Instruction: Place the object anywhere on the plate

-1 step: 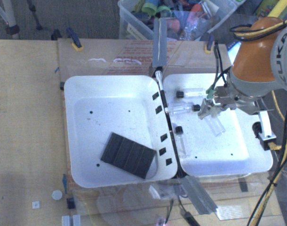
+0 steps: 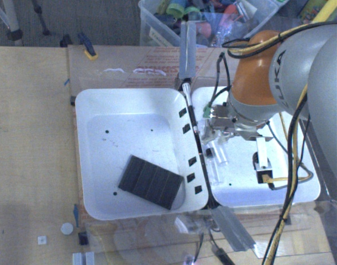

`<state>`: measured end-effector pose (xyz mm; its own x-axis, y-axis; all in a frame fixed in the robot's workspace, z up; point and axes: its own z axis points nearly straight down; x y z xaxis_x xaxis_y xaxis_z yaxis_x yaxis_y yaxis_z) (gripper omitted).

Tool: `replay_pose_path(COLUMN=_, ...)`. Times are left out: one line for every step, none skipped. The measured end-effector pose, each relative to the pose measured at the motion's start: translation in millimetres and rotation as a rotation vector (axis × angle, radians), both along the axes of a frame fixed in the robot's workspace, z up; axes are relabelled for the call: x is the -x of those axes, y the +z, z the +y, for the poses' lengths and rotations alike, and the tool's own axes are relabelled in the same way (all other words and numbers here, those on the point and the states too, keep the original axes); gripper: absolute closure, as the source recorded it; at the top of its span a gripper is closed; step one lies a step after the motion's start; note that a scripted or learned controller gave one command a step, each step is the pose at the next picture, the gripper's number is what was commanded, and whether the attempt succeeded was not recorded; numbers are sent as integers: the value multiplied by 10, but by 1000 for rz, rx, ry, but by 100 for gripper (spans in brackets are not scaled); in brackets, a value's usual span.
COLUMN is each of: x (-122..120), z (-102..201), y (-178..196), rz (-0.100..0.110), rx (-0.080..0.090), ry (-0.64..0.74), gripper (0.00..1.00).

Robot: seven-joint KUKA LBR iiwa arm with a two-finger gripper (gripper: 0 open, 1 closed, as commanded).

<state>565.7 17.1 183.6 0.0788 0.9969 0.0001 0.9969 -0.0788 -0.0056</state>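
Observation:
A dark grey ribbed rectangular plate (image 2: 151, 182) lies flat in the left bin (image 2: 96, 148), near its front right corner. My gripper (image 2: 215, 152) hangs low over the left part of the right bin (image 2: 301, 189), close to the divider between the bins. The wrist and the orange band (image 2: 254, 84) cover the bin floor beneath them. I cannot make out any object held at the gripper's tip or lying under it. A small green spot (image 2: 205, 110) shows beside the wrist.
The divider with black clips (image 2: 189, 142) separates the bins. A white block with a yellow cable (image 2: 263, 167) hangs off the arm over the right bin. A clear crate of coloured toys (image 2: 212, 7) stands behind the bins.

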Motion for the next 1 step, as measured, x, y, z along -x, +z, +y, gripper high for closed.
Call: replay_pose_path(x=-378, z=867, y=282, rz=-4, rx=1, ry=-30, gripper=100)
